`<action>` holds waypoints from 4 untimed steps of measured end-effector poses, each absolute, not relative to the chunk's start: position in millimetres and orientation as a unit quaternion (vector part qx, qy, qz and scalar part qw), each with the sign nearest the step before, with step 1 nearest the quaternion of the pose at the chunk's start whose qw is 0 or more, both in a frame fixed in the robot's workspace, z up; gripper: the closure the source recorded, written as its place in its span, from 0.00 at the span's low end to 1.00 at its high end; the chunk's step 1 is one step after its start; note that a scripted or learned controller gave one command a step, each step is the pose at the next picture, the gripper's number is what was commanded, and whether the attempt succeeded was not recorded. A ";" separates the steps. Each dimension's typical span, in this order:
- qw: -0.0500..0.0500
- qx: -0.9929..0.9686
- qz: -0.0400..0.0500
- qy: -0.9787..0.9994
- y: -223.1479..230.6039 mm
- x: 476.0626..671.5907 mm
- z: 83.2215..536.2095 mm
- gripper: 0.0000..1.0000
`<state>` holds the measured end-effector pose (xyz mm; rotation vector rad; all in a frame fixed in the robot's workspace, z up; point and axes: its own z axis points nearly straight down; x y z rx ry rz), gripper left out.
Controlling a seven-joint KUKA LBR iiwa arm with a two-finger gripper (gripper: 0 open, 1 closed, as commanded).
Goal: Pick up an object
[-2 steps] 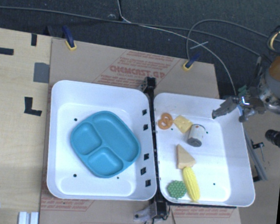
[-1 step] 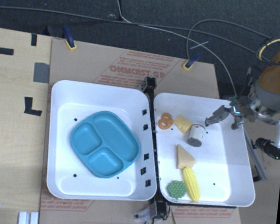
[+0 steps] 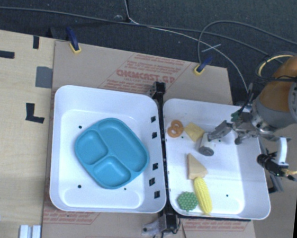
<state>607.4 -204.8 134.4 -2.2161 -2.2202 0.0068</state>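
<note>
Two shallow white bins are set side by side on a cardboard sheet (image 3: pixel 143 72) that is clamped to the worktop (image 3: pixel 9 126) at its far edge, presumably so that the bins are kept from sliding.

The left bin (image 3: pixel 68 101) is taken up by a blue divided plate (image 3: pixel 111 152), lying flat in its middle and well apart from the tool.

The pickable items are gathered in the right bin (image 3: pixel 245 201). A small pretzel-shaped ring (image 3: pixel 175 128) is seen near the bin's far left corner, with a pale yellow cheese-like block (image 3: pixel 194 131) just beside it. A tan wedge (image 3: pixel 196 167) lies near the middle. A yellow corn cob (image 3: pixel 203 194) and a green broccoli-like piece (image 3: pixel 187 201) rest touching or nearly touching at the near edge.

The tool (image 3: pixel 208 144) is held low over the far half of the right bin, just beside the cheese-like block and beyond the wedge, its grey fingers angled down toward the bin floor. Whether the fingers are apart or together cannot be told from this slant, and nothing is seen between them. The arm (image 3: pixel 278 104) is reached in across the bin's right edge, which suits a descent onto the nearest pieces.

No object is judged to be picked yet; all of them appear to lie on the bin floor. The cheese-like block or the wedge is judged the likeliest target, being closest. A risk is judged in the closeness of block and ring, since one could be nudged while the other is grasped.
</note>
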 end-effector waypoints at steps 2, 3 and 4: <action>-0.004 -0.706 -0.001 -0.709 -204.4 609.9 97.8 1.00; -0.002 -0.707 -0.001 -0.707 -208.9 610.0 141.2 1.00; -0.002 -0.707 -0.001 -0.707 -212.2 601.4 196.3 1.00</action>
